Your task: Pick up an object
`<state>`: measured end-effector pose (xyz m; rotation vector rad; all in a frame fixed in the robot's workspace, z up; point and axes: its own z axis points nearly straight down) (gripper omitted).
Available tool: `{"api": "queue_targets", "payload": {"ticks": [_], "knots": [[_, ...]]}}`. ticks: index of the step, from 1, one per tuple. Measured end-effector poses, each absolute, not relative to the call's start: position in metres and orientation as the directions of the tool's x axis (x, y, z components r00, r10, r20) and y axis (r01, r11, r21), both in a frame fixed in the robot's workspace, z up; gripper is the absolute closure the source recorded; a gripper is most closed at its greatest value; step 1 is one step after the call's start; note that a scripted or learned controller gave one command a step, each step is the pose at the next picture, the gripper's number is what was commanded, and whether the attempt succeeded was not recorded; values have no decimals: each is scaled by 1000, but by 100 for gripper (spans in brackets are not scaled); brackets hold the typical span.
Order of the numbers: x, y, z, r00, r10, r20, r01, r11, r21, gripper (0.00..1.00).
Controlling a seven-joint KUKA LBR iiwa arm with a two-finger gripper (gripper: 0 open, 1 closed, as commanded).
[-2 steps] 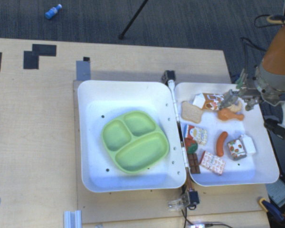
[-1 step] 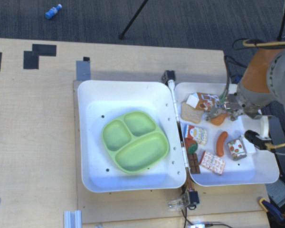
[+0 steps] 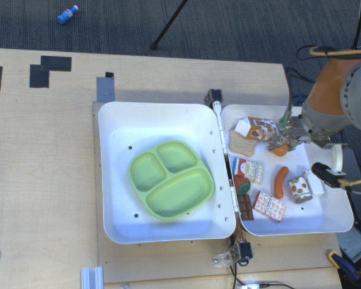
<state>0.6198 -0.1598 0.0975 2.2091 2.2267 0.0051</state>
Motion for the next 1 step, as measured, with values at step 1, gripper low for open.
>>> {"api": "queue_targets", "payload": {"ticks": [1], "knots": [[595, -81, 176, -6, 1000, 1, 1000, 6, 4, 100]]}}
